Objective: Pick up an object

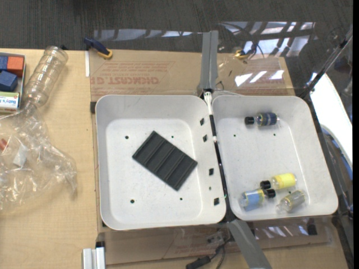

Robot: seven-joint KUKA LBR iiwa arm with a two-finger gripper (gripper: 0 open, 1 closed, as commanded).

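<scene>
Whether the gripper is apart or together cannot be told, so places here are given by the right side, from which the arm reaches in. Two white bins sit edge to edge on a cardboard sheet [140,74] on the tabletop [73,217], probably so that anything picked up from one can be dropped in the other. The right bin [238,150], nearer the arm's side, holds the likeliest targets. These are four small bottles: a dark blue one [262,119] lying alone toward the far wall, and a cluster by the near wall made up of a yellow one [282,181], a pale blue one [253,199] and a clear one [291,201]. These three lie close together, some touching, which could crowd a grasp. The left bin [120,206], farther from the arm, carries one flat dark ribbed slab [164,160] lying askew near its middle. It is low and wide, so I judge it harder to pinch. Well beyond the bins lie a clear plastic bottle [42,76] and crumpled wrap [31,156].
</scene>
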